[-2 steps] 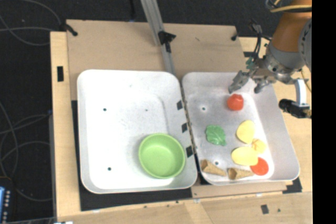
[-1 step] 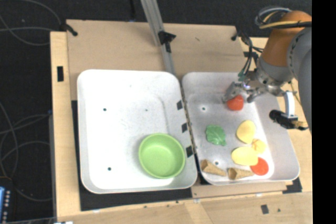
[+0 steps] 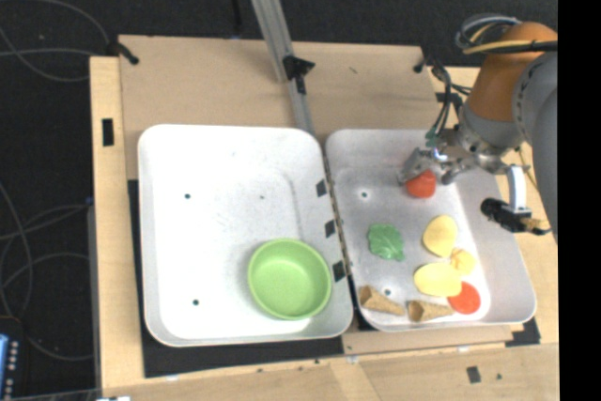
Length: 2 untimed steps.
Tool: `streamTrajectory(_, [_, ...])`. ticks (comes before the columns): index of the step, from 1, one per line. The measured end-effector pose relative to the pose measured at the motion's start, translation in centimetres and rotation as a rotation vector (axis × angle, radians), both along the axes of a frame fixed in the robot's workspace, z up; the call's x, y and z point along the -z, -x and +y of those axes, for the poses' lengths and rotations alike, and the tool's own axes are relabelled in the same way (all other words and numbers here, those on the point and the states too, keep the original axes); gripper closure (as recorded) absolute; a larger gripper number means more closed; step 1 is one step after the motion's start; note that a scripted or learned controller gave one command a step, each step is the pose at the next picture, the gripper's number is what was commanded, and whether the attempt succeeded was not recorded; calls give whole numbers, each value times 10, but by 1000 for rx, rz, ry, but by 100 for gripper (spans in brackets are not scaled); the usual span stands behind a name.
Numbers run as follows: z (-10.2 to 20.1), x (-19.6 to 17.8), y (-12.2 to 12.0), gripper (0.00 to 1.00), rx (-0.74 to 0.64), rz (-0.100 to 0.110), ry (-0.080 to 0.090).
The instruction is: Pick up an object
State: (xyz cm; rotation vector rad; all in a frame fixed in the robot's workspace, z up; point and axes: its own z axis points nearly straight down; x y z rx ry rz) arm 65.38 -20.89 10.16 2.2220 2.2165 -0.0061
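A grey arm (image 3: pixel 537 108) is seen, with an orange band (image 3: pixel 498 80) above the wrist. Thin cables are looped over the orange part and run down its side. A dark, metallic gripper (image 3: pixel 427 166) is fitted below, with a black bracket beside it.

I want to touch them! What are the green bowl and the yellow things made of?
The green bowl looks like smooth plastic: one even colour with a soft sheen. The yellow pieces look like toy food, probably plastic or foam, matte and flat-coloured; I can't tell which.
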Motion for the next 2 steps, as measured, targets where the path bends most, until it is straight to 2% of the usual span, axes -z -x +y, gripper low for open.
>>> streamTrajectory(1, [-1, -12, -1, 100, -2, -3, 2])
streamTrajectory(2, [5, -70, 5, 100, 0, -7, -5])
